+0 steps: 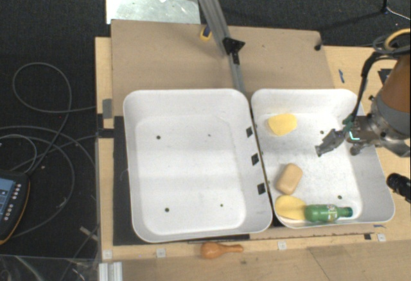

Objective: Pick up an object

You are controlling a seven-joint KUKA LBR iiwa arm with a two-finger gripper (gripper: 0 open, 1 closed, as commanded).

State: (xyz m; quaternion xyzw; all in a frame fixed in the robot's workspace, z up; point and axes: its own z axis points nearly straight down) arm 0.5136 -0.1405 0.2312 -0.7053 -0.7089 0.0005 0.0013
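Note:
The right bin (369, 190) holds a pale yellow lump (282, 124) near its back, a tan block (289, 178) by the divider, and a yellow piece (289, 207) at the front. A green bottle (327, 212) lies on its side beside that yellow piece. My gripper (331, 142) hangs over the middle right of this bin, reaching in from the right. It is well apart from every object, and nothing shows in its grasp.
The left bin (186, 97) sits beside the right one. A small orange-brown object (221, 249) lies on the bench in front of the bins. A slanted metal pole (215, 10) crosses the back of the bench.

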